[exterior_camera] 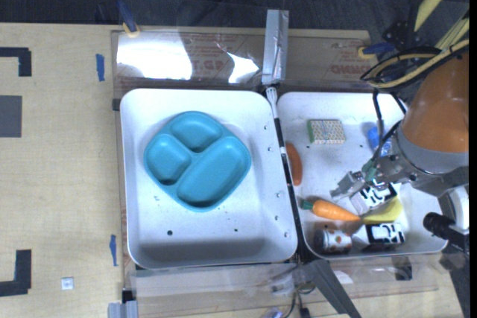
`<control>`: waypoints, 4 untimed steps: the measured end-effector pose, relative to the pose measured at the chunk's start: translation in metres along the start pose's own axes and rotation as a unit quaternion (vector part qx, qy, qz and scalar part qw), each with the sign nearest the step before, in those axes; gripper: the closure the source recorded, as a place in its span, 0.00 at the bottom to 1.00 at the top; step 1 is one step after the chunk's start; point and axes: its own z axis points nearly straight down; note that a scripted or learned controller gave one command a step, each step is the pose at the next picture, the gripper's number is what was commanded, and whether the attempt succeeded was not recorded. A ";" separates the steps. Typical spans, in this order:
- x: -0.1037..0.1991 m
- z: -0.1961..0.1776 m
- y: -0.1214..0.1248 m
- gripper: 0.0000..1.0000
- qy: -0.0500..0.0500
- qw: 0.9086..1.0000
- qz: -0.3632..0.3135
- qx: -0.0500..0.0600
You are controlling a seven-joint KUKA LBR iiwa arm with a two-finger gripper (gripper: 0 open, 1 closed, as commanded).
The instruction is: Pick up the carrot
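The carrot (333, 211) lies in the right bin (339, 109) near its front left, orange, with its green top pointing left. My gripper (349, 184) hangs just above and slightly right of the carrot's thick end, with the grey arm and its orange band reaching in from the right. Nothing shows held in the gripper.
A yellow item (385, 211) and black-and-white items (384, 233) crowd the carrot's right side. A small can (336, 239) sits in front of it. A red-orange piece (295, 164) lies by the bin's left wall, with a speckled block (326, 131) behind. A blue divided tray (196, 158) sits in the left bin (141, 234).
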 end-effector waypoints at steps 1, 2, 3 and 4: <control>0.046 0.007 0.010 0.00 0.001 0.996 -0.093 0.001; -0.012 0.065 -0.004 0.00 0.002 0.994 -0.108 0.001; -0.063 0.085 0.004 0.00 -0.007 0.996 -0.093 -0.015; -0.032 0.101 0.068 0.00 -0.002 0.960 -0.280 -0.004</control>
